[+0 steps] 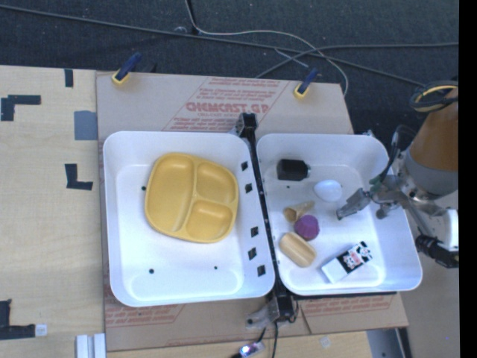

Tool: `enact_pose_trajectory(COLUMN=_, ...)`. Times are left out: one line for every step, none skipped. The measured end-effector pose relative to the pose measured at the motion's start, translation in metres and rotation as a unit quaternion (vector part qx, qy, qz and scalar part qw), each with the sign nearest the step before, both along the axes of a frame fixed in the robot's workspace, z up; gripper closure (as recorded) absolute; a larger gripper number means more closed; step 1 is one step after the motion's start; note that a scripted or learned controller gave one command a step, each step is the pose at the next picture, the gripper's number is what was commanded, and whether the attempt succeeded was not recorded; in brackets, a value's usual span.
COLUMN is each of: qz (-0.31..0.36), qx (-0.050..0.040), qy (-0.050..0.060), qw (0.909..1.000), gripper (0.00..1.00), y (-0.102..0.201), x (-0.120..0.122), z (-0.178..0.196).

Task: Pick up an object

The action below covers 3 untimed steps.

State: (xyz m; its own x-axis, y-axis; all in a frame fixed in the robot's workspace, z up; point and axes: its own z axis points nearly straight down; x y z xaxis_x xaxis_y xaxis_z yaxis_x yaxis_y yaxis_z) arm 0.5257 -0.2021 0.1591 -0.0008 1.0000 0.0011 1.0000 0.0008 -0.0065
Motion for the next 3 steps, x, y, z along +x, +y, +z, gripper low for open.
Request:
enact_pose_trajectory(qz=0.0, qx=0.0001, qy=0.0, qw=1.0, gripper=0.0, y=-0.006, x=-0.002, z=-0.062)
enact_pose_trajectory(qz=0.0, qx=-0.0014, qy=-0.003, qw=1.0, gripper=0.0, y=-0.006, x=-0.002, z=-0.074)
enact_pose_trajectory(qz=0.0, qx=-0.003, qy=-0.005, qw=1.0, gripper=1.0, y=-0.007, x=-0.001, z=-0.063)
